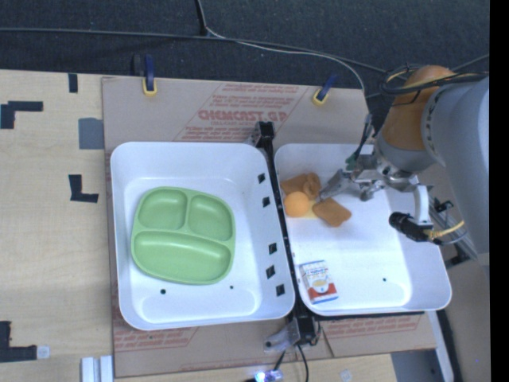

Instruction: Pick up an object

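One fixed camera looks down at a slant — from above the bench point(48, 213) — taking in both bins point(191, 301).

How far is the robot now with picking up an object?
Done: the claw has reached into the right bin, low among the tan pieces beside the orange ball. In hand: nothing clearly seen between its fingers. Left: grip one and lift it. The small carton lies untouched.

Grey rounded arm point(465, 146) with an orange band point(409, 110), dark cables, and a slim metallic tool point(334, 188).
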`<state>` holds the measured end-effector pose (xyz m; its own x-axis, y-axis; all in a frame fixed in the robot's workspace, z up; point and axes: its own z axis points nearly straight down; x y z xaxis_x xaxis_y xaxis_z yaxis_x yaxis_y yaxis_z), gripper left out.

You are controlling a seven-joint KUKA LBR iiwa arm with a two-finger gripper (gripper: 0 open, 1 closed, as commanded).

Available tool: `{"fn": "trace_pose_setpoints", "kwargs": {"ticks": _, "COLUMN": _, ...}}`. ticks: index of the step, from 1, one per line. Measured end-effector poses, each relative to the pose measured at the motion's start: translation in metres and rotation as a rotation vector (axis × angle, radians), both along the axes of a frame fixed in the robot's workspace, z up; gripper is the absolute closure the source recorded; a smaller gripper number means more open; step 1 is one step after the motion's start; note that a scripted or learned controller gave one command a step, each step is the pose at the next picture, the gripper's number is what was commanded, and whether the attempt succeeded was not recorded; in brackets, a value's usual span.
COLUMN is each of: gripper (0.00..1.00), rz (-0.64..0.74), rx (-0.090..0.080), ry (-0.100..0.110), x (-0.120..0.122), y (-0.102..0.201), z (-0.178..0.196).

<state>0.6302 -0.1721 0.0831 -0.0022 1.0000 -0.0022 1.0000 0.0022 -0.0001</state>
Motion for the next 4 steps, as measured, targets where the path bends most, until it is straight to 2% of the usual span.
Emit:
{"fn": "trace_pose_setpoints", "kwargs": {"ticks": 1, "gripper": 1.0, "rz": 0.002, "rx": -0.001, "ry": -0.004, "x": 0.002, "y": 0.0, "z": 0.014}}
{"fn": "trace_pose_setpoints", "kwargs": {"ticks": 3, "gripper": 1.0, "rz": 0.0, "rx": 0.002, "ry": -0.003, "x": 0.0, "y": -0.005, "z": 0.127}}
{"fn": "trace_pose_setpoints", "kwargs": {"ticks": 4, "gripper": 1.0, "rz": 0.004, "rx": 0.004, "ry": 0.001, "x": 0.006, "y": 0.041, "z": 0.125}}
